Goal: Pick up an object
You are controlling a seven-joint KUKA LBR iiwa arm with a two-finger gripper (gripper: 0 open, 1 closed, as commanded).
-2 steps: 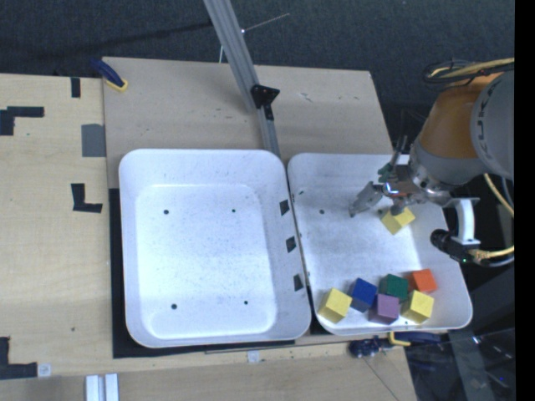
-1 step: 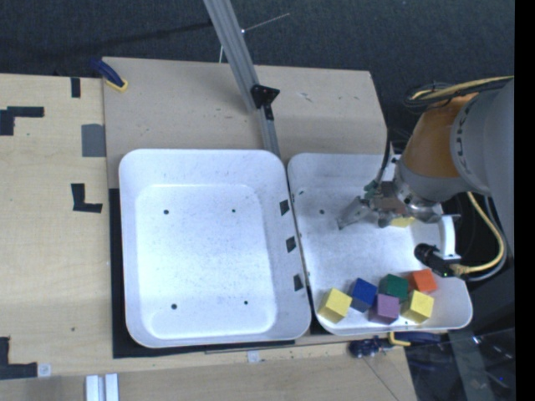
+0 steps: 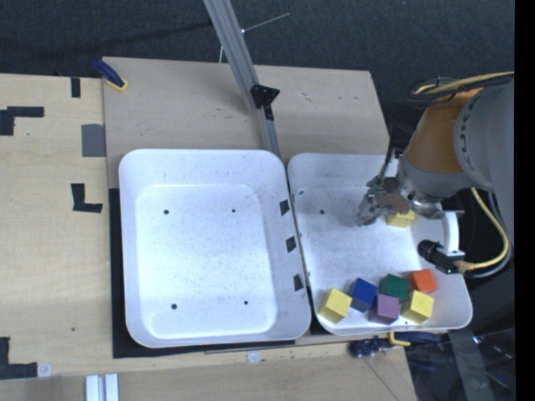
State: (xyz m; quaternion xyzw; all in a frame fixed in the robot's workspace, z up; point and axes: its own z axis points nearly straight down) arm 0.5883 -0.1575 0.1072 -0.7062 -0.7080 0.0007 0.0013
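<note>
Gripper (image 3: 374, 210) low over right bin (image 3: 334, 224); finger state cannot tell; yellow block (image 3: 402, 219) just beside gripper, grasp unclear; yellow (image 3: 336, 305), blue (image 3: 364, 292), purple (image 3: 387, 307), green (image 3: 394, 286), orange (image 3: 424, 281) blocks clustered at near edge; left bin (image 3: 142, 224) adjacent.

Left bin (image 3: 205, 241) wide open; right bin (image 3: 334, 224) crowded along near edge by blocks (image 3: 380, 297), middle free.

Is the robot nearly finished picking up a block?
Not quite. Done: the pincer is down inside the right white bin, beside a small yellow block. In hand: I can't tell if it grips that block. Left: lifting it out. Six coloured blocks wait, clustered at the bin's near edge.
</note>
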